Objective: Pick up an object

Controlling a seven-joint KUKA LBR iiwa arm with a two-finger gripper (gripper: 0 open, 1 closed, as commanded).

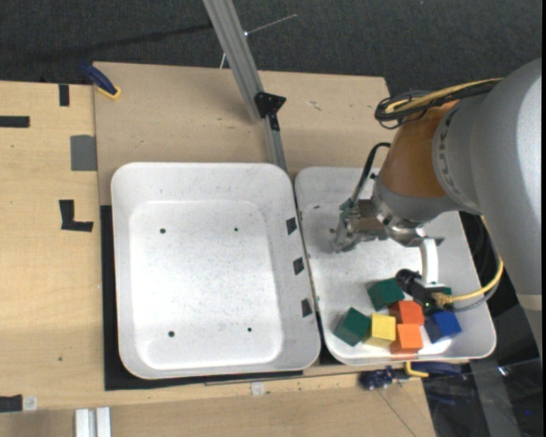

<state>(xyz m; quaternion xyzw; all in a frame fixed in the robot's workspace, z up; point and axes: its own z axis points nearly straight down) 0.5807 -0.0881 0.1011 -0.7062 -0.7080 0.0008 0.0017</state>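
Grey arm with orange band reaching in from right over right shallow white bin. Left shallow white bin alongside, touching. Two-finger gripper low over right bin's upper floor; finger state: cannot tell. Small blocks clustered at near corner, apart from gripper: dark green cubes, yellow cube, orange cubes, blue cube.

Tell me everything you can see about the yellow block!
The yellow block is a small cube, plain and smooth-looking, maybe painted wood or plastic. It sits in the right bin near the front edge, packed among other blocks: a green block on its left, an orange block on its right, another green block just behind. It looks like it touches its neighbours. The gripper is farther back in the bin, away from it.
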